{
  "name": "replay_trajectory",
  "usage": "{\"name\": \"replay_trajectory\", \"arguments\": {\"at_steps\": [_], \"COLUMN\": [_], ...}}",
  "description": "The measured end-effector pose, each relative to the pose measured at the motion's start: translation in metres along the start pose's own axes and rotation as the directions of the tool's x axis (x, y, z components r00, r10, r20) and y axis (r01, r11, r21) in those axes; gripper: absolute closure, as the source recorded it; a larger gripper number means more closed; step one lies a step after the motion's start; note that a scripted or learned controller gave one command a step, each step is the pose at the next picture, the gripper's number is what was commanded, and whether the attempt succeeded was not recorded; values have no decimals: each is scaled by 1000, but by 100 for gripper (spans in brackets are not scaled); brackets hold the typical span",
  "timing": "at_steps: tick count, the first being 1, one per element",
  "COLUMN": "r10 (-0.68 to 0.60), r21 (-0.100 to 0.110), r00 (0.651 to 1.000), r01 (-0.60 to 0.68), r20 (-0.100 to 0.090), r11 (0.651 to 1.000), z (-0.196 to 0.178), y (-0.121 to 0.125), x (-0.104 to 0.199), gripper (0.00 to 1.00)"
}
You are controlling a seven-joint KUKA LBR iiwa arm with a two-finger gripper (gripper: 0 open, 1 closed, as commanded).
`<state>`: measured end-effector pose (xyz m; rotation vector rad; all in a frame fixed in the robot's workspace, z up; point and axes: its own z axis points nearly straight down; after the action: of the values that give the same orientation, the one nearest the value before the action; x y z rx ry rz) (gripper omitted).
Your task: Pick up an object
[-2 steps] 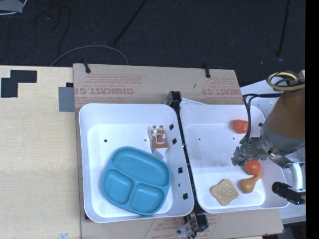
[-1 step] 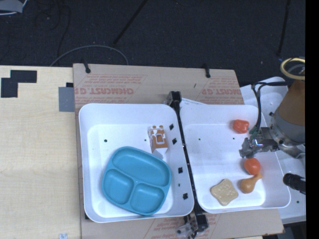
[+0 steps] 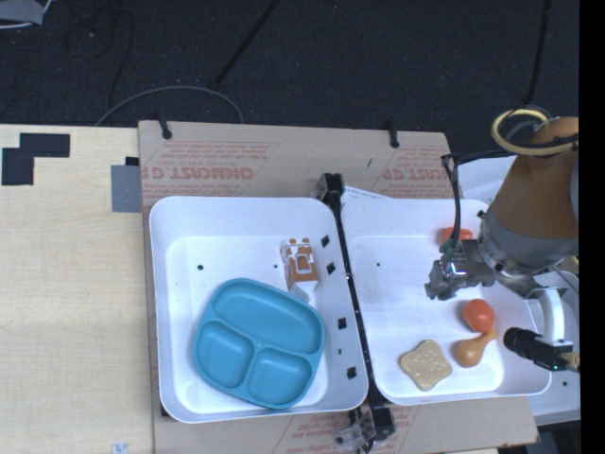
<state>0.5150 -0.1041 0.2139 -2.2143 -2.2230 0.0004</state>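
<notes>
Right bin (image 3: pixel 397 253), near right wall: orange ball (image 3: pixel 478 313), at 4 o'clock from gripper (image 3: pixel 444 282), close beside. Tan pear-shaped toy (image 3: pixel 472 349) just below, long axis 1–7 o'clock. Cracker-like piece (image 3: pixel 424 364) at 8 o'clock from toy. Jaws: probably apart, too blurred — cannot tell. Nothing seen gripped.

I see open floor across the right bin (image 3: pixel 397 253), centre and left. Toward the frame's lower right, an orange ball (image 3: pixel 478 313), pear-shaped toy (image 3: pixel 470 349) and tan cracker (image 3: pixel 425 364) crowd its corner.
</notes>
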Motion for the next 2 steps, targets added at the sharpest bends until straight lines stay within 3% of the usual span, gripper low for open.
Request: {"name": "replay_trajectory", "arguments": {"at_steps": [2], "r10": [-1], "r21": [0], "r00": [1000], "r01": [1], "r20": [1], "r11": [1000], "z": [-19], "y": [26], "x": [95], "gripper": [100]}}
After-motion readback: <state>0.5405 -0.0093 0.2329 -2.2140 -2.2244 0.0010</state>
